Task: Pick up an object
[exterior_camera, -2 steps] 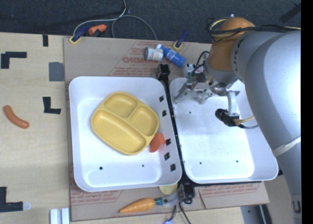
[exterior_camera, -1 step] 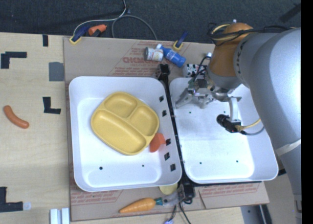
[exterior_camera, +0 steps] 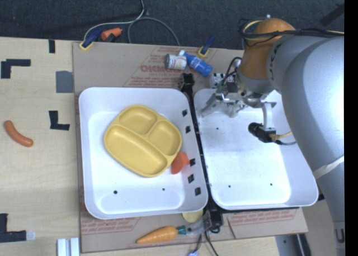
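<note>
A yellow divided plate (exterior_camera: pixel 142 139) lies in the left white bin (exterior_camera: pixel 89 154). A small orange-red piece (exterior_camera: pixel 179 163) rests against the plate's right edge, near the wall between the bins. My gripper (exterior_camera: pixel 221 107) hangs over the far left corner of the right white bin (exterior_camera: pixel 291 193). It is open, its fingers (exterior_camera: pixel 208 107) spread, and nothing sits between them. The grey arm with its orange band (exterior_camera: pixel 263 48) covers the right bin's far right side.
Outside the bins lie a toy carrot (exterior_camera: pixel 159 234) at the front edge, a sausage (exterior_camera: pixel 18 133) on the bench at far left, and a blue and white bottle (exterior_camera: pixel 190 62) behind the bins. A yellow and orange clamp (exterior_camera: pixel 100 36) grips the back edge.
</note>
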`<state>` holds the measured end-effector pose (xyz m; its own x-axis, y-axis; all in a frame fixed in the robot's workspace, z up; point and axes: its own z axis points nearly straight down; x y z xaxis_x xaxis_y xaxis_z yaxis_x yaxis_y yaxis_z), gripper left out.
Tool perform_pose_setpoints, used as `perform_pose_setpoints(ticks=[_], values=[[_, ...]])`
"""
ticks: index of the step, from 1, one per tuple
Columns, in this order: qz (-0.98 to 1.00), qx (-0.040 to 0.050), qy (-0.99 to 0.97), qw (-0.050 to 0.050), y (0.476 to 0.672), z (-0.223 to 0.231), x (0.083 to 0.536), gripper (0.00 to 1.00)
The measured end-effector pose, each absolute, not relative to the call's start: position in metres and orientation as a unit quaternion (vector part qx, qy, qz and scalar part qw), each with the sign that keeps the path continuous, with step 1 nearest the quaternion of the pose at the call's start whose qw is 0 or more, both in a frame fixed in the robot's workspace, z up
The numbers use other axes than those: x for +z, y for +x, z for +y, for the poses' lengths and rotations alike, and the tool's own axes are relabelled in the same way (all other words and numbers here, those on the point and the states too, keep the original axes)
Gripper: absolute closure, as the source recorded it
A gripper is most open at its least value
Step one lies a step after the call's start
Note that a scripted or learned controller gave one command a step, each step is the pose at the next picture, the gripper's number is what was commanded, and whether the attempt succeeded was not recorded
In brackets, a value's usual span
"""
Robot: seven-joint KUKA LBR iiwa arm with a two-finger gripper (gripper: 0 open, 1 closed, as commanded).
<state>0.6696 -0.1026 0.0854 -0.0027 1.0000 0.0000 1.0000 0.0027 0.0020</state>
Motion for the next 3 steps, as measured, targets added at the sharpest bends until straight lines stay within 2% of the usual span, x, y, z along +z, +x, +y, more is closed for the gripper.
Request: perform_pose_setpoints(ticks=[1, 2, 3], values=[[0.709, 0.0008, 0.706, 0.002, 0.669, -0.102, 0.096, 1.0], [0.709, 0.0017, 0.706, -0.001, 0.576, -0.045, 0.19, 1.0], [0.709, -0.0004, 0.705, -0.002, 0.551, 0.02, 0.184, 1.0]])
